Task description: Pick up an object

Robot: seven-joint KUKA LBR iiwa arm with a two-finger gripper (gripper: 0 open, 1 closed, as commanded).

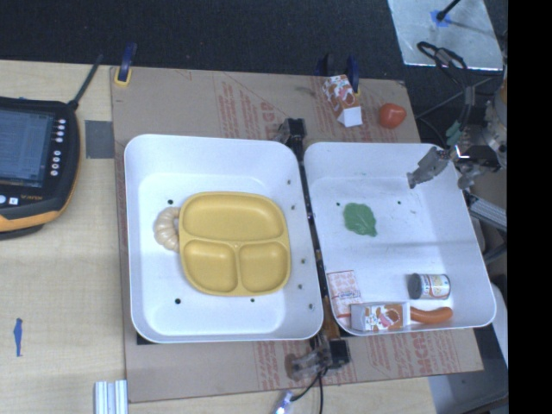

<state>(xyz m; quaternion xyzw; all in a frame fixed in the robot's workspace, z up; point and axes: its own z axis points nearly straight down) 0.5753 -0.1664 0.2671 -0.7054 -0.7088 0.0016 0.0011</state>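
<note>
The hand [438,169], fingers' state impossible to tell, hovered at the right bin's [392,158] upper edge; the green object [360,219] lay toward eight o'clock.

A: The bench is evenly and brightly lit from above; the two white bins come close to washing out, the left bin [142,231] most of all along its floor.

B: Shadows are soft. A faint one hugs the yellow tray [235,241] on its near side, and the gripper [429,167] throws only a weak grey smear on the right bin [470,257].

A: The far floor is dark and nearly featureless, apart from a pale sheet [440,20] at far right.

B: The picture is coarse and slightly soft; the small packages' print cannot be read.
</note>
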